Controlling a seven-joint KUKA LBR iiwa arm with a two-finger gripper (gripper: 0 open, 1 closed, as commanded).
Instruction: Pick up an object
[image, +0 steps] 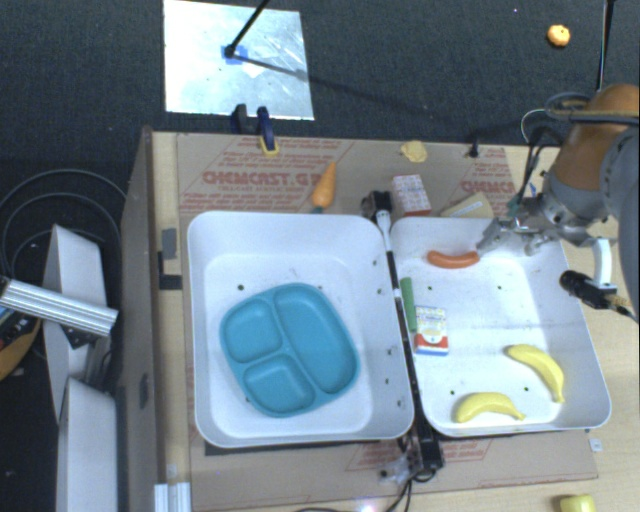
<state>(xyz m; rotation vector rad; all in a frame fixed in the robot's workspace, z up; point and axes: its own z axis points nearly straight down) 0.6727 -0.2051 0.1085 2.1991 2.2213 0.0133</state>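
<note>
Bananas: two lie in the right bin, one at the near wall, one just beyond.
Carton: small box mid-bin by the left wall, print unreadable.
Sausage: orange-red, far in that bin, just left of the gripper, apart from it.
Writing: cardboard reads "CHEMCAST".
Arm: enters from the right, wrist tilted down-left.
Gripper state: cannot tell.
</note>
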